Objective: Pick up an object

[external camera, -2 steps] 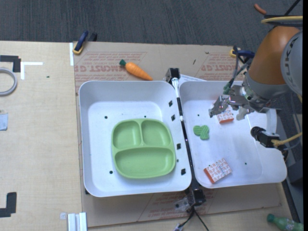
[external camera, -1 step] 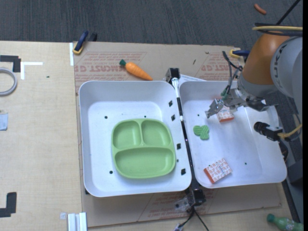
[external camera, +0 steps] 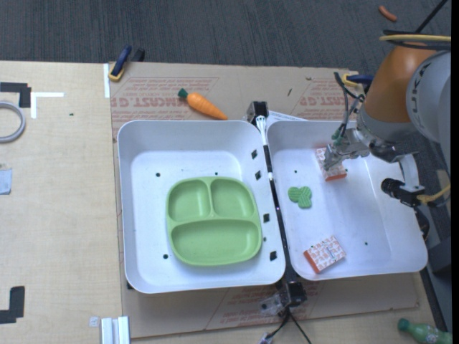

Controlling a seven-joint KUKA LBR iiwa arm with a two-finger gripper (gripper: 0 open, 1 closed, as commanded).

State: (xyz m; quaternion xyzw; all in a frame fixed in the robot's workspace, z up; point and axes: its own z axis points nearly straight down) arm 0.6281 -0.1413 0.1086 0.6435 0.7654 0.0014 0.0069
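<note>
Item: small red-and-white patterned packet (external camera: 326, 163), lying in the right bin (external camera: 380, 253) near its back wall, directly under the gripper (external camera: 335, 158); the fingertips overlap it, but whether the jaws are apart, together or clamped on it cannot be told from this angle. Same bin: 1 green leafy toy (external camera: 300, 196) near the left wall, well apart from a 2nd red-and-white packet (external camera: 325, 254) lying tilted near the front edge. Arm (external camera: 412, 92): grey with an orange band, reaching in from the right, with cables looping over it. Left bin (external camera: 143, 213): 1 green plate (external camera: 213, 221) with 3 compartments, set centrally. The 2 bins sit side by side, touching along a clipped seam, on a sheet of printed cardboard (external camera: 158, 92). On the cardboard behind the left bin: 1 toy carrot (external camera: 203, 104). At the cardboard's back-left corner: 1 blue-and-yellow clamp (external camera: 120, 62). Surface beyond: pale wooden bench (external camera: 57, 213) with black corner marks. Room: dark grey carpet (external camera: 215, 13) behind the bench; 1 green bottle (external camera: 424, 330) at bottom right.
</note>
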